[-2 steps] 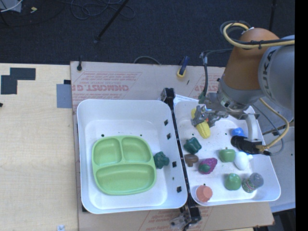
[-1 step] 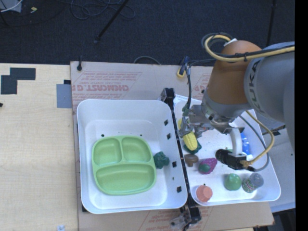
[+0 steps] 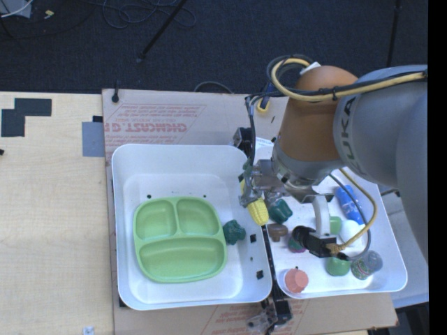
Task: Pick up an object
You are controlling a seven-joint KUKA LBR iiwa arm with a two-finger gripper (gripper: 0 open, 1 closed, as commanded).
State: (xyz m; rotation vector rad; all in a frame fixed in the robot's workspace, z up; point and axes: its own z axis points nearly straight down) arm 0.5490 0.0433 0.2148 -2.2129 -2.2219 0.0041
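i see my gripper [image 3: 257,199] over the right bin [image 3: 391,271], beside a yellow object [image 3: 258,212]; jaws' state i cannot tell.

white bins: 2 [image 3: 126,187] [image 3: 391,257] | green divided plate: 1 [image 3: 180,239] | dark green toy: 1 [image 3: 233,231] | yellow corn-like toy: 1 [image 3: 258,211] | blue tube: 1 [image 3: 348,204] | pink round item: 1 [image 3: 296,280]
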